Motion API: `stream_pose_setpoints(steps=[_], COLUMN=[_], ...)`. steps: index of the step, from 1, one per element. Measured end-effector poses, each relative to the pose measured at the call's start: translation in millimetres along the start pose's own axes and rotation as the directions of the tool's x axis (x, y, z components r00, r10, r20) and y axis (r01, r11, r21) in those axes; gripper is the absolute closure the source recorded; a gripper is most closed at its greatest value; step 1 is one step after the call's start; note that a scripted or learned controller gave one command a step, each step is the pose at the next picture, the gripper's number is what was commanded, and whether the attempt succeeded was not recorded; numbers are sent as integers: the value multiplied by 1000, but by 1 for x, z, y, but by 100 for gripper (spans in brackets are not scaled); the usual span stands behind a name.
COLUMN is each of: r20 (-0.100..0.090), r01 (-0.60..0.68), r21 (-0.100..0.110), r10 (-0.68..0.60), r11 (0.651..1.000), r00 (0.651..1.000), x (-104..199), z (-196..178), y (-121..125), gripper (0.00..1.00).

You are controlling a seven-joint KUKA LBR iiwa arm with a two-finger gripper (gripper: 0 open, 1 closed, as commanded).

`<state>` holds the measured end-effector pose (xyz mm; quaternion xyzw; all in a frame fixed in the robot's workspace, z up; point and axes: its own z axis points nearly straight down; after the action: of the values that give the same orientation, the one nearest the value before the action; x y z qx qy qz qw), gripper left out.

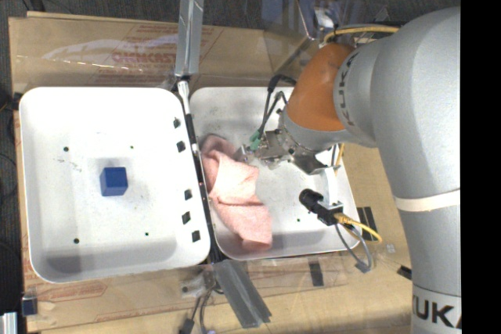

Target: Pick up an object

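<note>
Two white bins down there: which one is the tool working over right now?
The right-hand shallow white bin, the one holding the crumpled pink cloth. The tool sits just above that cloth's upper edge. The left shallow white bin holds a small blue cube.

Gripper (264,149) fingertips masked by wrist (317,94)

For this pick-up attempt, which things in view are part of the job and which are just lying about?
Part of the job:
- tool, low in the right bin, at the edge of the pink cloth
- pink cloth, crumpled against that bin's left wall

Lying about:
- blue cube, alone in the left bin, far from the tool
</note>
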<state>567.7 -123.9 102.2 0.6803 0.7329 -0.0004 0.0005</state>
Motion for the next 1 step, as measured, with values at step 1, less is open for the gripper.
stream_pose_setpoints(steps=[1], r20=[-2], r01=[127], r21=[1], r10=[-127], r11=[992], r00=[992], x=[7], z=[9], y=[3], gripper=[0])
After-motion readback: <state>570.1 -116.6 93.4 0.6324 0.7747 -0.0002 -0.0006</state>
